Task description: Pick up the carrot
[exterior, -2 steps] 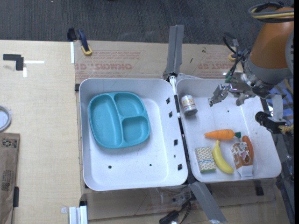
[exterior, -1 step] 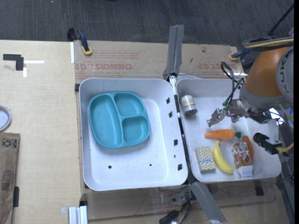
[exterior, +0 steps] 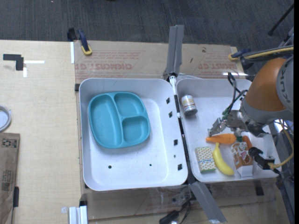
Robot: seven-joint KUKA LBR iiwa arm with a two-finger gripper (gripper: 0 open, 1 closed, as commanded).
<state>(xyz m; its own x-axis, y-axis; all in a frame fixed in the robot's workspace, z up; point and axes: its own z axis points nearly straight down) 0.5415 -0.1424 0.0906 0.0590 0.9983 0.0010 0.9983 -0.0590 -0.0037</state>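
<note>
Carrot [exterior: 223, 138] lies left-right, narrow tip pointing left; gripper [exterior: 219, 125] just above, state unclear.

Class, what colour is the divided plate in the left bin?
Light blue; the divided plate shows clearly in the camera view.

Red lettering is printed on the brown cardboard sheet [exterior: 140, 59] lying just beyond the far rims of the two white bins [exterior: 88, 125]. It is seen upside down; above the left bin a word resembling "CHEMCAST" can be partly made out, though not with certainty. A similar red line is repeated above the right bin. Print on the small can [exterior: 188, 105] and the boxes is too small to be read.
</note>
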